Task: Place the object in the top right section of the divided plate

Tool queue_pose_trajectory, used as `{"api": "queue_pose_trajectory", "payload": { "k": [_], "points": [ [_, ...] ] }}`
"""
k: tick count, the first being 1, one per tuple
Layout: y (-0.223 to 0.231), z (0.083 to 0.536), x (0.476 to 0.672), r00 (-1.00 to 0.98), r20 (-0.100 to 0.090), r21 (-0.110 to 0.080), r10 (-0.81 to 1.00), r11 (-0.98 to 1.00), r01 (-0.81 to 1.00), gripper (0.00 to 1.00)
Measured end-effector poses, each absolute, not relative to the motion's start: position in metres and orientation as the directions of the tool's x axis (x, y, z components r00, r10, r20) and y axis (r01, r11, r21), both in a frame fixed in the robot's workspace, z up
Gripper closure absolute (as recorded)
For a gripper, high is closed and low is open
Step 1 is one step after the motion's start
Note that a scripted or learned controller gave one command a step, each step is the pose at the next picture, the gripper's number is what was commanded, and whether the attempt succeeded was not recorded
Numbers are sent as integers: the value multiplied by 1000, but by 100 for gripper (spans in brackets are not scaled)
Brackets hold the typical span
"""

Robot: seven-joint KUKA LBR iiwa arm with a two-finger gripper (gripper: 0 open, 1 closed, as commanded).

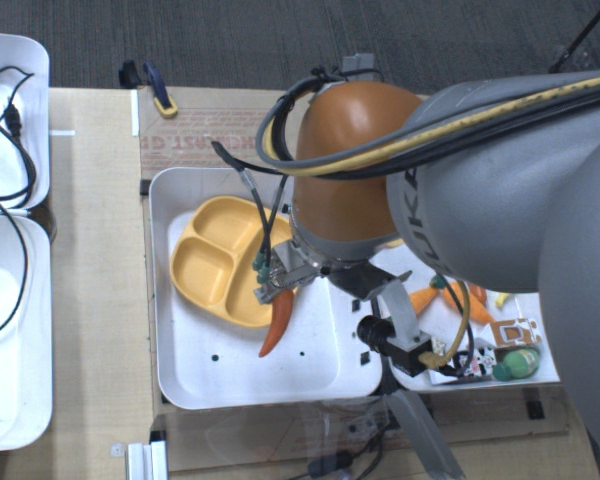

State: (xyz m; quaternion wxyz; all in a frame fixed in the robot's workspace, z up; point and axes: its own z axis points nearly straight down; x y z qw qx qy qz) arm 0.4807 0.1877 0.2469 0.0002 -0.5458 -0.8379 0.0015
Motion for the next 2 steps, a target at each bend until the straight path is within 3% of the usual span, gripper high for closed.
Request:
{"api": "queue_pose_trajectory", "payload": {
  "k": [1,2],
  "points": [
    [125,167,491,-531,0,-4,847,531,847,100],
    [113,203,527,-445,-1,-3,895,445,895,100]
  ]
}}
